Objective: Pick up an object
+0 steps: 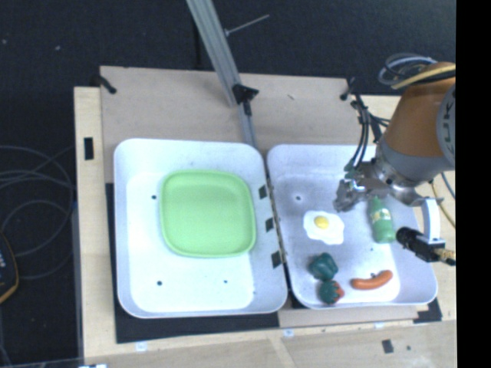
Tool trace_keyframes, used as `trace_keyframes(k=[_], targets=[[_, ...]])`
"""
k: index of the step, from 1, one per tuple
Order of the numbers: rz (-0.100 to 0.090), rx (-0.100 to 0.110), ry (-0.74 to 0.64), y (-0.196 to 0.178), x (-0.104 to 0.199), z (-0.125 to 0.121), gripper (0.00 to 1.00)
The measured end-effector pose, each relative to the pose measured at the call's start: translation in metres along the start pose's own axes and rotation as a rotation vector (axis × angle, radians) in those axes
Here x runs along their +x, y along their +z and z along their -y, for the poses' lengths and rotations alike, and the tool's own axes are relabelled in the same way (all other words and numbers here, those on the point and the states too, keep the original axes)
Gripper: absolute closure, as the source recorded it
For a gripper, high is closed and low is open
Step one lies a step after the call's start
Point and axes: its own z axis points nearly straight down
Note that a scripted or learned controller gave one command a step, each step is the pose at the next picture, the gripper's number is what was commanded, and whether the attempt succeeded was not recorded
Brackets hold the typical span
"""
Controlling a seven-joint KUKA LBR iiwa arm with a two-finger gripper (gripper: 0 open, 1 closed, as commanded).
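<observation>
The right bin [299,167] holds a fried egg [324,226], a green bottle [380,219], a green pepper [323,265], a small red and green item [331,290] and a red sausage [371,281]. My gripper [347,196] hangs low over the right bin, just up and right of the egg and left of the bottle. Nothing shows between its fingers. The grey arm with its orange band [418,121] reaches in from the right.
The left bin [138,205] carries a square light green plate [208,213]. A grey metal pole [219,48] slants down to the gap between the bins. Cables [367,129] hang beside the wrist.
</observation>
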Motion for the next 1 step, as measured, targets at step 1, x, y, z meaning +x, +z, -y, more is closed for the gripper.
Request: trace_keyframes(k=[1], targets=[[-0.001, 0.001, -0.004, -0.0163, 0.0542, -0.0007, 1.00]])
